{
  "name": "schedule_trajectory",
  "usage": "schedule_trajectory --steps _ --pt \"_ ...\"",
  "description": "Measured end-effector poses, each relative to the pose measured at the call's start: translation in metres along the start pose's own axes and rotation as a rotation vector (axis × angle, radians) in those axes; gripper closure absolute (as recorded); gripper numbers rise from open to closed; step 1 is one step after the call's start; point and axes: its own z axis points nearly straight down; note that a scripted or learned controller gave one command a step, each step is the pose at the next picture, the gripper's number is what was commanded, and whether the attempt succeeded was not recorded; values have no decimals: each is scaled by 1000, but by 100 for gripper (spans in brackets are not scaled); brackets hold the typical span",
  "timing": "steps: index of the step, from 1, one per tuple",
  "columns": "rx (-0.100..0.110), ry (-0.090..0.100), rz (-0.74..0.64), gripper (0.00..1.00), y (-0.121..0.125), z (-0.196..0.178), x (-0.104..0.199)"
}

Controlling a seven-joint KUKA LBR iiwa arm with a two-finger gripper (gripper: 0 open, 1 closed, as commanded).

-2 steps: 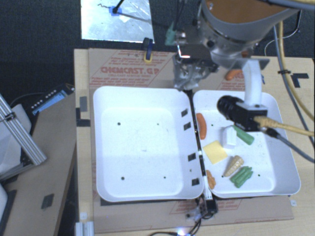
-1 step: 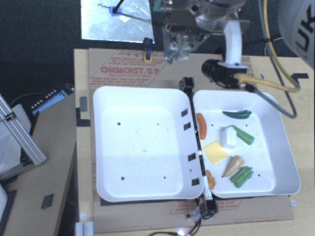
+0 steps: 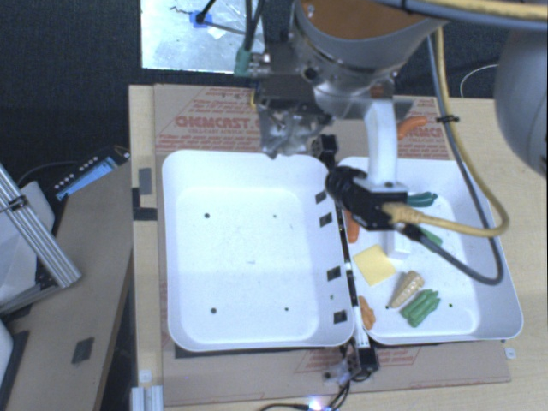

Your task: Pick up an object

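Two white bins are seen side by side on the bench. The right bin (image 3: 492,311) is taken as the landmark, since all the loose objects lie in it. Near the middle of its floor a yellow block (image 3: 375,265) is seen lying flat. Just beside that block, toward the near rim, a tan cone (image 3: 405,288) lies tilted, and touching or almost touching the cone a green piece (image 3: 420,306) rests. Against the bin's left wall, near the front corner, an orange piece (image 3: 366,312) is found. At the far edge of the bin another orange item (image 3: 413,125) is partly hidden by the arm, and a teal item (image 3: 422,199) peeks out to the right of the wrist. The left bin (image 3: 184,229) lies beyond the right bin's left wall.

The gripper (image 3: 395,245) is lowered into the right bin, just behind the yellow block, on a white stem below the grey arm (image 3: 360,32). Whether it is spread or closed cannot be told, as a black fitting and a yellow cable (image 3: 454,227) cover much of it. Nothing is seen held.

The task is judged to be at its early stage: the arm has been brought over the objects, but no object is seen lifted, and every visible piece rests on the bin floor. A grasp and a lift are judged to be left.
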Motion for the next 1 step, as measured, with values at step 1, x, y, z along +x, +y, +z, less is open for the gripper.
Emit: schedule_trajectory --steps 1 --pt "-3 -5 18 100 75 1 -77"
